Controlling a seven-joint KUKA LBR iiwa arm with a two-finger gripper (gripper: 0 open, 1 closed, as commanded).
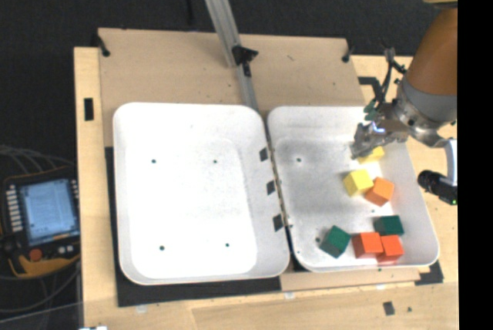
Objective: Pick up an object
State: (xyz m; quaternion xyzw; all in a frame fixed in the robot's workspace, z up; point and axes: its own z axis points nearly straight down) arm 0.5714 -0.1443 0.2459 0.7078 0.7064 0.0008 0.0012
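Two shallow white bins sit side by side on the surface (pixel 192 58), the right bin (pixel 308 143) beneath the arm (pixel 431 66) and the left bin (pixel 185 190) well away from the end effector (pixel 368 142). The end effector is low over a small yellow piece (pixel 376 154) right under its tip; whether it is open or closed cannot be told, and nothing is seen lifted, so the pick is judged not yet done. Just below it lie a yellow block (pixel 357 182) and an orange block (pixel 380 190); farther down, a green block (pixel 335 241), a dark green block (pixel 389 225) and two orange-red blocks (pixel 377 245) crowd the bin's lower wall.
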